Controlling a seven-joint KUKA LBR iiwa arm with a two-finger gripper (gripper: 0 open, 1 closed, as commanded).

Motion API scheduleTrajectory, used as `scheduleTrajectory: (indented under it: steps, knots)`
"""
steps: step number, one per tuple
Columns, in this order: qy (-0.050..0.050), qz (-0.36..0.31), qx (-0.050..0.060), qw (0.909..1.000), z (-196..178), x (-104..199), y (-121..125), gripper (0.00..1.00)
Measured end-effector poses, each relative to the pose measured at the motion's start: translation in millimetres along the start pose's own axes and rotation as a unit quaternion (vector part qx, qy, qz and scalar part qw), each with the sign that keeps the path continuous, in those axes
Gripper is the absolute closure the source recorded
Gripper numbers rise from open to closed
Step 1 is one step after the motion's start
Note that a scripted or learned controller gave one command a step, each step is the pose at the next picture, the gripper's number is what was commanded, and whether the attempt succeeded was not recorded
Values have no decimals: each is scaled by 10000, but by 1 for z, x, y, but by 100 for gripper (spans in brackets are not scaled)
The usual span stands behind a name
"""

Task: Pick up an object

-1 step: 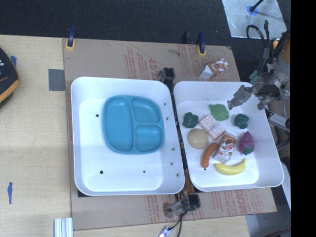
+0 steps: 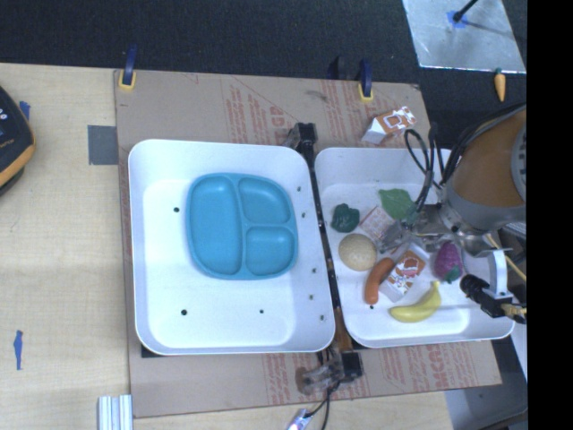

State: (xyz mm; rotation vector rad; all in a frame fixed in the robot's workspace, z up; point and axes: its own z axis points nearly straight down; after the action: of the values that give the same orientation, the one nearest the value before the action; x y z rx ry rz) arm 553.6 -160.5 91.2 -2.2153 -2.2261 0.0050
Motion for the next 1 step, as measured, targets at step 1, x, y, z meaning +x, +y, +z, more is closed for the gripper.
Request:
scheduleTrajectory:
  steps: [1]
  knots:
    - [8,-5,6,10000,0,40,-32,0]
